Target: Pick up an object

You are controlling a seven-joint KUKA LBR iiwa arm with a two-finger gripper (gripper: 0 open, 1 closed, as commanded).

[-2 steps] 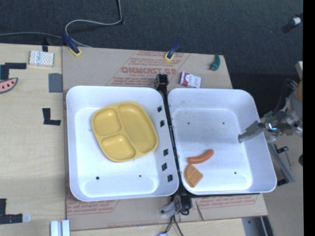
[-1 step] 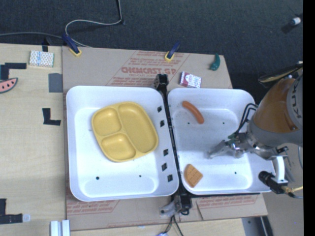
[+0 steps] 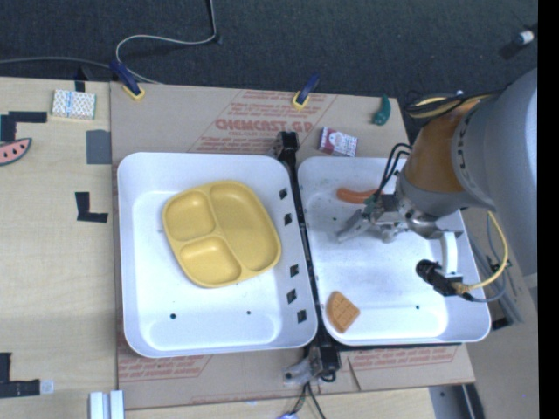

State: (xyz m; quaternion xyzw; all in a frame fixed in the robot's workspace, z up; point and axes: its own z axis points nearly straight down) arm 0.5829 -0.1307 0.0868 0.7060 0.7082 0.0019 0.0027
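Fingers (image 3: 354, 225), which we see spread and empty low in the right bin (image 3: 393, 326), point leftward, with the orange carrot-like object (image 3: 354, 195) lying just beyond them toward the bin's far wall, its long axis running left to right.

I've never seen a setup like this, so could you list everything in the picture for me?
bins: 2, white, side by side on the bench; left bin, right bin
divided plate: 1, yellow, in the left bin
waffle piece: 1, tan, near front-left corner of the right bin
carrot-like piece: 1, orange, back of the right bin
small packet: 1, red and white, behind the right bin
clamps: 2, yellow and blue, along cardboard's far edge
arm: 1, grey with orange band, from the right
gripper: 1, metallic, over the right bin
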